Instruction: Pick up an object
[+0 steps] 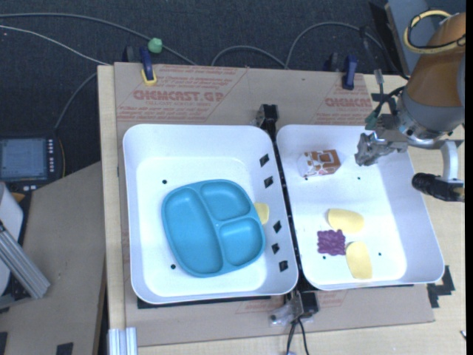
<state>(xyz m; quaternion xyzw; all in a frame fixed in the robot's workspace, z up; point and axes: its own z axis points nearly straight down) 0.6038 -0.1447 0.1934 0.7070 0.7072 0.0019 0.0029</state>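
The right bin (414, 198) holds a brown-and-white patterned piece (321, 163) near its back, two pale yellow pieces (345, 219) (358, 259) toward the front, and a purple bunch of grapes (331, 242) between them. My gripper (366, 154) hangs over the back right of this bin, just right of the brown-and-white piece and apart from it. Nothing shows between its fingertips.
The left bin (140, 198) carries a blue divided plate (213, 226) with a small yellow piece (261, 213) at its right rim. Black clips (267, 115) join the bins at the middle. Blue clamps (148, 71) (349, 72) grip the board's back edge.
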